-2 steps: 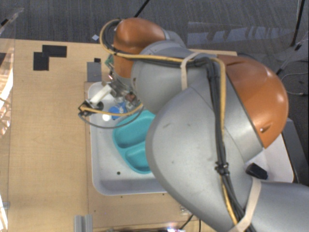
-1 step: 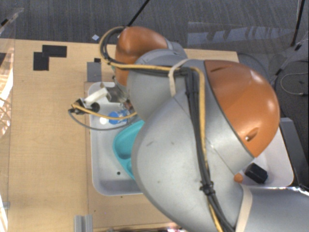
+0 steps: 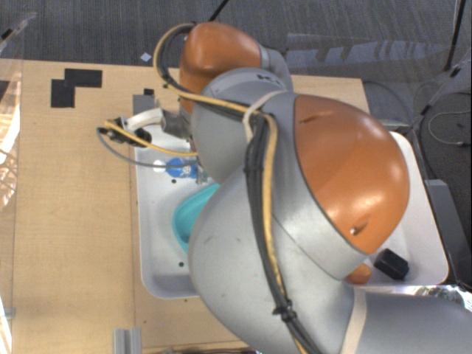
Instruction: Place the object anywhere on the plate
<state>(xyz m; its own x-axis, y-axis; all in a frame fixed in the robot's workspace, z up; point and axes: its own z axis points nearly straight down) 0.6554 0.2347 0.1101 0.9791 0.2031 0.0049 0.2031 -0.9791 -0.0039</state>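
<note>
Camera view: we reach the arm (image 3: 295,198) across the left bin (image 3: 151,271), above the teal plate (image 3: 190,216); whether its jaws are parted, we cannot tell.

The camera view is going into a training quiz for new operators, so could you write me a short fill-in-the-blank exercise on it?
1. The plate partly showing beneath the arm is ____ in colour.
2. The plate lies in the ____ bin of this view.
3. The small block in the right bin is ____.
4. The bins rest on a ____-coloured bench.

Missing words: teal; left; black; tan
</note>
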